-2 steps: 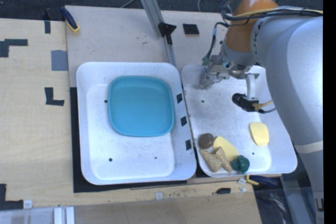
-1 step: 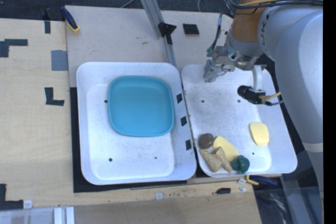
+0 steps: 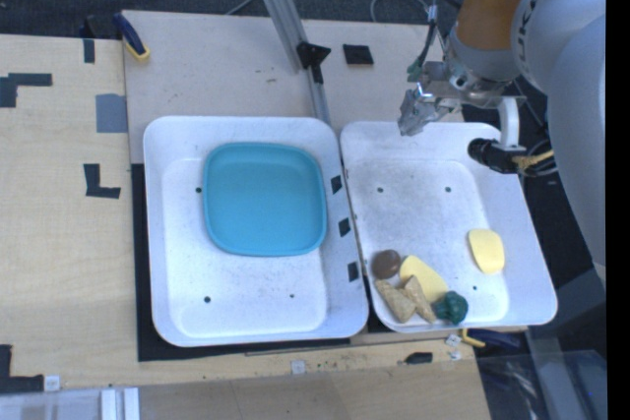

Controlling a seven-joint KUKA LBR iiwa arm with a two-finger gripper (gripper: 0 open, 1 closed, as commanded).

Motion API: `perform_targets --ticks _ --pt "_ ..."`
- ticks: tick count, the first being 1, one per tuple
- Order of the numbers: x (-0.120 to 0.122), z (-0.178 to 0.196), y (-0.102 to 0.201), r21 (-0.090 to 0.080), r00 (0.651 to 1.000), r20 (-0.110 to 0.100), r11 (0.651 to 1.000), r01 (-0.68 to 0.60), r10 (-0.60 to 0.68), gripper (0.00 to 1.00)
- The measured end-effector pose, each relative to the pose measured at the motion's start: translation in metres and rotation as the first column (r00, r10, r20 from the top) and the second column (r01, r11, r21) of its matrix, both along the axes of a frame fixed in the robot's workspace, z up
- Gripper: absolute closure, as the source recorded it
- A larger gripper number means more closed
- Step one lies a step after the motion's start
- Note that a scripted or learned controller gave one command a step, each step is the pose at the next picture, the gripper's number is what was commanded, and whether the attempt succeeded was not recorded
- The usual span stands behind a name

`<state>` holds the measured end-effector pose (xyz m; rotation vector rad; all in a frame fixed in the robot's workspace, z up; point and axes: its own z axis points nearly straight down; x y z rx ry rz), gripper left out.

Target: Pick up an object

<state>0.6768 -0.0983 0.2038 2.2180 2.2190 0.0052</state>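
— Where does the gripper (image 3: 413, 118) sit relative to the right bin (image 3: 512, 211)?

— It hangs over that bin's far rim, towards its far left corner. Whether it is open or closed cannot be told from this angle, and nothing is seen held in it.

— And the objects?

— They lie well away, along the right bin's near edge: a brown round piece (image 3: 385, 263), a yellow wedge (image 3: 423, 272), two tan sticks (image 3: 406, 298) and a dark green lump (image 3: 452, 307) clustered together, touching or nearly so. A pale yellow oval (image 3: 486, 250) lies apart, nearer the bin's right wall.

— Left of the right bin?

— The other bin (image 3: 167, 211), holding a blue plate (image 3: 264, 199).
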Motion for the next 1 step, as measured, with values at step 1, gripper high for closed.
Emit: perform_targets --ticks 1 --pt "0.0001 0.0058 0.0002 0.001 1.0 -0.005 1.0 0.0 0.0 1.0"
